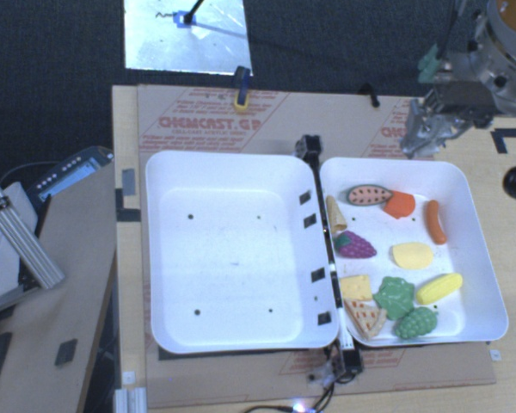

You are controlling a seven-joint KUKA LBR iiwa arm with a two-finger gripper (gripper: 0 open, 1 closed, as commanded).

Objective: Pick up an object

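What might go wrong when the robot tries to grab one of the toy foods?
The toys lie crowded in the right bin. The green broccoli touches the green grapes and the pizza slice, so the gripper may bump neighbours or pinch two. The ice cream cone hugs the bin's left wall, leaving little finger room. The hot dog is rounded and might slip.

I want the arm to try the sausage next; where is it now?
The sausage lies in the right bin, near its far right wall, just right of the orange piece.
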